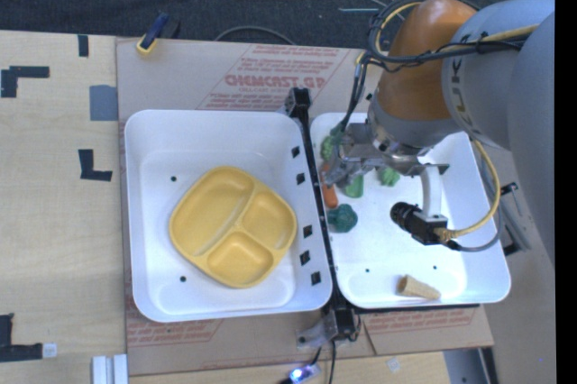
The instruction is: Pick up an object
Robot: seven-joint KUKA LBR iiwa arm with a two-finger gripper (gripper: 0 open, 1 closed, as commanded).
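Reaching in from the right, the grey arm (pixel 505 76) with its orange band (pixel 424 58) hangs over the far left part of the right bin (pixel 469 283); its pincer (pixel 347 170) sits low among a cluster of small objects beside the divider between the two bins; whether the pincer is open or closed I cannot tell, since the wrist hides most of it from above; nothing can be seen gripped. Just beside the pincer lie several green pieces (pixel 389 178), one against the far left wall and others to its right; a small orange piece (pixel 330 196) lies near the divider; a round dark green object (pixel 342 217) lies just nearer than the pincer, apart from it. A tan wedge-shaped piece (pixel 418 288) rests alone by the near wall of the right bin, well apart from the cluster. A black cylindrical part (pixel 413 223) on a cable hangs from the arm over the bin's middle. The left bin (pixel 144 193) holds a yellow divided plate (pixel 233 225), lying flat at its centre. Both bins sit on a sheet of cardboard (pixel 261 76) on the counter (pixel 54 193); a small blue and yellow item (pixel 151 34) lies at the cardboard's far left corner.
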